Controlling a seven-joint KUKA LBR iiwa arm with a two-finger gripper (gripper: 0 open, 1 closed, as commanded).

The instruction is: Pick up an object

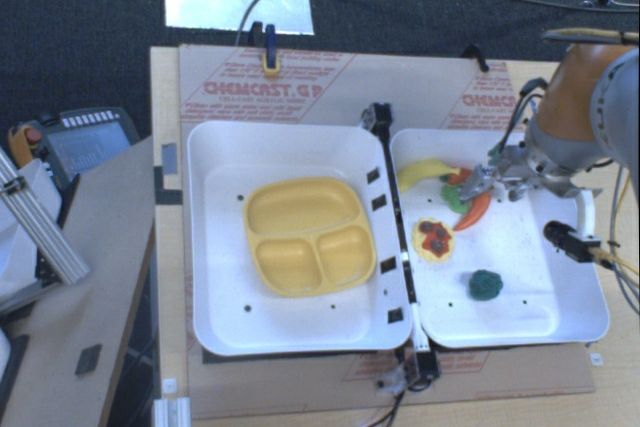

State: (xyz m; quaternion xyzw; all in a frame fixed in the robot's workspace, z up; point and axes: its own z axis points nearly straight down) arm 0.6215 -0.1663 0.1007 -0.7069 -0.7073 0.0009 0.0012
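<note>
Pincer (478, 185) sits low over the chili (474, 210) and banana (424, 172) in the right bin (530, 315); we can't tell its state, nothing lifted yet.

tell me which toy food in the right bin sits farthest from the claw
The dark green round piece, alone toward the bin's near edge. The banana, carrot and small pizza all lie closer to the claw.
</note>
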